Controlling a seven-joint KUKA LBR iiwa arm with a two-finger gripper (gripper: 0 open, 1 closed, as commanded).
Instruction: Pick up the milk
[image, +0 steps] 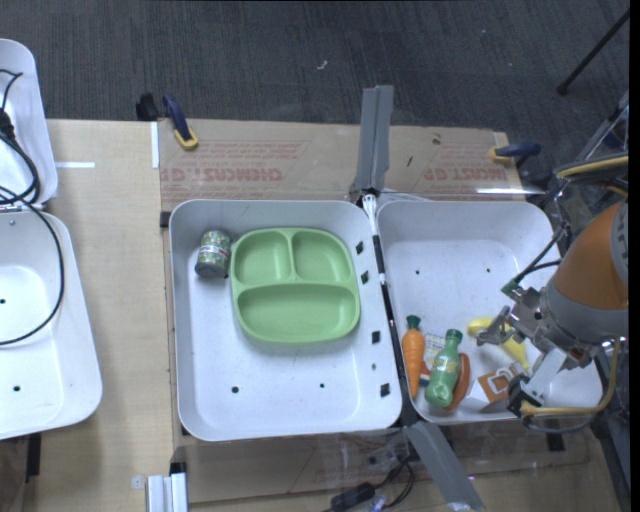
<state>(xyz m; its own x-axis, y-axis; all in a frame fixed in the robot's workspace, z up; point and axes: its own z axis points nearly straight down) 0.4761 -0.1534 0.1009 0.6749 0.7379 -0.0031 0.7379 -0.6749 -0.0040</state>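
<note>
Clutter crowded the near corner of the right bin (470, 250) you were working: a carrot (412, 352), a green bottle (443, 370) leaning over a reddish thing, a yellow piece (487, 326) and a brown-and-white carton (497, 385), all near or touching. You could not tell for sure which was the milk; the carton looked likeliest, lying just beside the hand (518, 355). The left bin (200, 400) held a smooth green three-part plate (295, 283) and a small can (212, 253) beside it. Your arm (595, 280) bent in from the right, wrist low over the bin's right side. Whether the hand was apart or together, you could not tell.
</note>
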